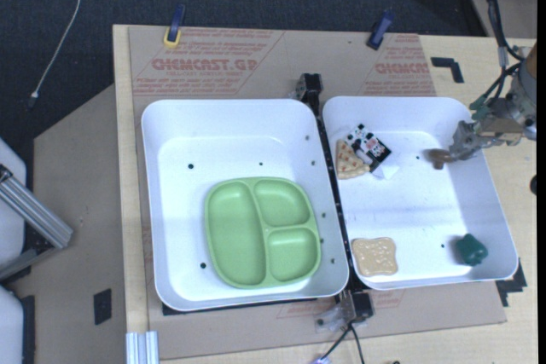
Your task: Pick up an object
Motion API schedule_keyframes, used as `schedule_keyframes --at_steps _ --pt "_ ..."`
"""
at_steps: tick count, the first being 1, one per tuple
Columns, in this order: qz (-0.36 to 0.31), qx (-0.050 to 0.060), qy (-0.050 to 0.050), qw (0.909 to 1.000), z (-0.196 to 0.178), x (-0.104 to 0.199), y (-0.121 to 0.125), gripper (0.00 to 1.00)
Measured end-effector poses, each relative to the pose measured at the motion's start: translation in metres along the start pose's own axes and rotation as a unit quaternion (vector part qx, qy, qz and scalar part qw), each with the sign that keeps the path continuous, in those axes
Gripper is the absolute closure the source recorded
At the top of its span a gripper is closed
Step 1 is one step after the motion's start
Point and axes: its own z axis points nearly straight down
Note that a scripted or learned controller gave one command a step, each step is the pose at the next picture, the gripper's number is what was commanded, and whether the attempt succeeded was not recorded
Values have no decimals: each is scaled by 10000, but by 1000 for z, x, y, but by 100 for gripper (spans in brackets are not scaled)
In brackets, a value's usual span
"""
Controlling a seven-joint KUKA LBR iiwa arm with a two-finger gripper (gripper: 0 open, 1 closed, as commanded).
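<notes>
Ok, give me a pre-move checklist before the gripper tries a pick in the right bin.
1. Gripper over the right bin: ok, near its right wall.
2. Something held already: cannot tell.
3. Targets in the right bin: ok, green object, toast-shaped piece, waffle-like piece, black-and-white item.
4. Targets apart: not ok for the waffle-like piece and black-and-white item, which touch; ok for the others.
5. Green divided plate clear of the pick area: ok, in the left bin.

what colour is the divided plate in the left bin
Light green; the divided plate shows plainly in the camera view.
</notes>
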Motion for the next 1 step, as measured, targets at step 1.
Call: schedule_keyframes --at_steps 1 --pt "-26 -13 4 10000 -4 53 11 100"
